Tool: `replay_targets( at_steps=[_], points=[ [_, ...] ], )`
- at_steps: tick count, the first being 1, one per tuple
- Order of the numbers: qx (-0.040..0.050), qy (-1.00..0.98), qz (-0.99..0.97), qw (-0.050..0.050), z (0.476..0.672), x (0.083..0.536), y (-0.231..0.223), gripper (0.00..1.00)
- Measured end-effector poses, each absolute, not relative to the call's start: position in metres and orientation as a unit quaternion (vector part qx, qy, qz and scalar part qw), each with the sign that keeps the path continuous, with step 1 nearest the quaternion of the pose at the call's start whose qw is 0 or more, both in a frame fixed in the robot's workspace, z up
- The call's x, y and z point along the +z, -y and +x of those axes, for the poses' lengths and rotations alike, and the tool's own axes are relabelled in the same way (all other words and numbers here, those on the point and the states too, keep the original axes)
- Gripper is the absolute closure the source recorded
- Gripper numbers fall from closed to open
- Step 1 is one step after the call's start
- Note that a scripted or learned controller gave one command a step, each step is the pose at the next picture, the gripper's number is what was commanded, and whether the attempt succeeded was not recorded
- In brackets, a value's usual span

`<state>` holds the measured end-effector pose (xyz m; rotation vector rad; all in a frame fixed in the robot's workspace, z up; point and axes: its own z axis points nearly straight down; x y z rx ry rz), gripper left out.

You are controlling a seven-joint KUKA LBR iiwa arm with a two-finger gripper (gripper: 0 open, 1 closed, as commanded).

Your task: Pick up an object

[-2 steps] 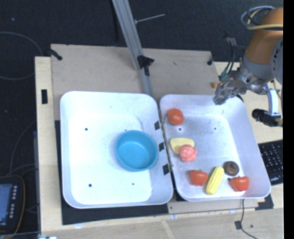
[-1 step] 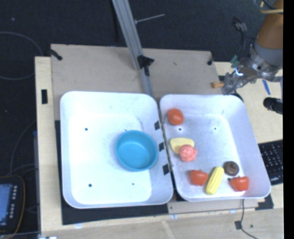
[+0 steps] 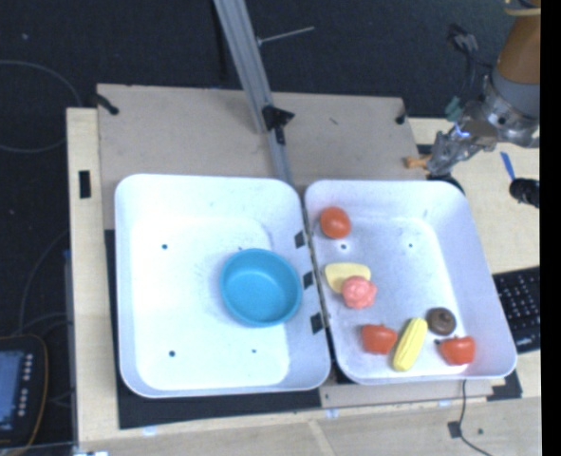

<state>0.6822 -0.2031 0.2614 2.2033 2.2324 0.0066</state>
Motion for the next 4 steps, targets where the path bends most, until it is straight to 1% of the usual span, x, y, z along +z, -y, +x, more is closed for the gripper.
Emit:
replay_targets(
  at_steps=[1,3,4],
  points=[
    [-0.0002,-0.710,0.705,0.000,0.679,0.249,0.150,1.00],
    [-0.0003,-0.710,0.704,-0.003,0.677,0.264,0.052,1.00],
    [-0.0007,-0.710,0.704,-0.003,0.670,0.265,-0.009,1.00]
  ],
)
